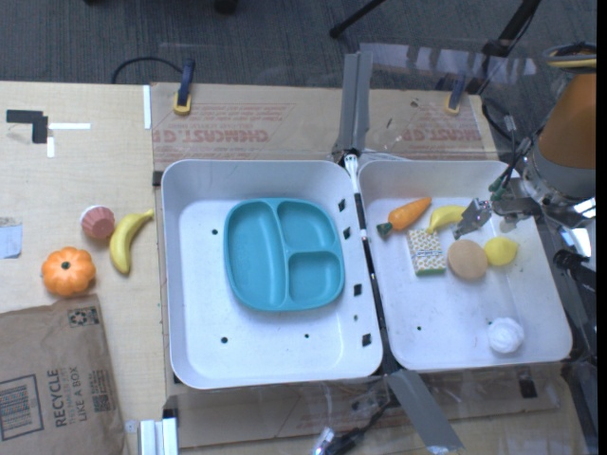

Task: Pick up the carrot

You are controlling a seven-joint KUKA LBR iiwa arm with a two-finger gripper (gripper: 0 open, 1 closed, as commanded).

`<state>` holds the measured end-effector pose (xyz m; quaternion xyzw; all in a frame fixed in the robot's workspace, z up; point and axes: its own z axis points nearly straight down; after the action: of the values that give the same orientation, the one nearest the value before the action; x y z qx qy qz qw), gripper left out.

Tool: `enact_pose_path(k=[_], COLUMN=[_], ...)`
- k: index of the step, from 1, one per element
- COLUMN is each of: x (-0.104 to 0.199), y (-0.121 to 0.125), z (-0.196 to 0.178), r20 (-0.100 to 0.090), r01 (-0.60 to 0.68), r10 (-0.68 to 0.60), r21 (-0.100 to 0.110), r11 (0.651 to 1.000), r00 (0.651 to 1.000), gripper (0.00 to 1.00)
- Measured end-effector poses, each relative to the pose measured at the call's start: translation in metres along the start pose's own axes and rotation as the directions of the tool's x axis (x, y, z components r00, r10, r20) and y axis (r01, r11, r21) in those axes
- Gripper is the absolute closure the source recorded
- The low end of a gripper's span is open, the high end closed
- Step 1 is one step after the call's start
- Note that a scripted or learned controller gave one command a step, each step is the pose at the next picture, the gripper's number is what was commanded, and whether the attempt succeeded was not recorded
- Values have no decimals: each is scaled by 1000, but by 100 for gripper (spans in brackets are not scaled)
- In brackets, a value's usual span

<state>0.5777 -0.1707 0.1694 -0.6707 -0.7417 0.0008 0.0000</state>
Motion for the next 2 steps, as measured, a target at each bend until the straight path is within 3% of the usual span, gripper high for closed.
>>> enact_pose_path(k=[1, 2], x=[54, 73], y=[42, 54], z=[34, 78], r20=[0, -1], r01=[-127, 94], r10=[127, -94], r21=[1, 0], r11=[992, 996], r00=[992, 996], gripper=[0, 0])
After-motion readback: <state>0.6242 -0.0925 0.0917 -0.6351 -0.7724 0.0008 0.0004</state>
